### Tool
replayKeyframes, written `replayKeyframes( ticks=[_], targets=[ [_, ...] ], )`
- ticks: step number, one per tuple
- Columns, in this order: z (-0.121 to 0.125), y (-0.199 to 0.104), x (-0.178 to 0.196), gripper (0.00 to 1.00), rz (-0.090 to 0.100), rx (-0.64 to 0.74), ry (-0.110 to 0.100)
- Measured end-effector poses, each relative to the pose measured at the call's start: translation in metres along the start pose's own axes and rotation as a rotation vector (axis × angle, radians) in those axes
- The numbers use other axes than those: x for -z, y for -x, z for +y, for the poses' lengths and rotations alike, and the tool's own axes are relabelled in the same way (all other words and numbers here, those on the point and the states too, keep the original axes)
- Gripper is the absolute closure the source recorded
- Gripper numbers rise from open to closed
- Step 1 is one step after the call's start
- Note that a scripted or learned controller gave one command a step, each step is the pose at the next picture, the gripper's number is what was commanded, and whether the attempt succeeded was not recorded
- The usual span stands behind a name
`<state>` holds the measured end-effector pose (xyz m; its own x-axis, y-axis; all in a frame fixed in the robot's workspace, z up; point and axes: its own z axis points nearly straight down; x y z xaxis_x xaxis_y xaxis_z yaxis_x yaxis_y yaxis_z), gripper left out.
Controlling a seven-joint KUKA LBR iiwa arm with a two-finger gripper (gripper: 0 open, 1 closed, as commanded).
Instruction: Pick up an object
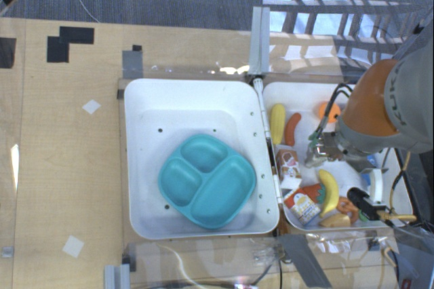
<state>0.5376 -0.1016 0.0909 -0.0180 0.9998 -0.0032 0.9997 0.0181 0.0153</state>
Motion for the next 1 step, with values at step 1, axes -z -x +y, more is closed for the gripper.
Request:
replayKeyframes(
  ticks=[1],
  targets=[
    [0.0100, 0.0529, 0.0121, 1.00, 0.003, 0.098, -0.010]
  ],
)
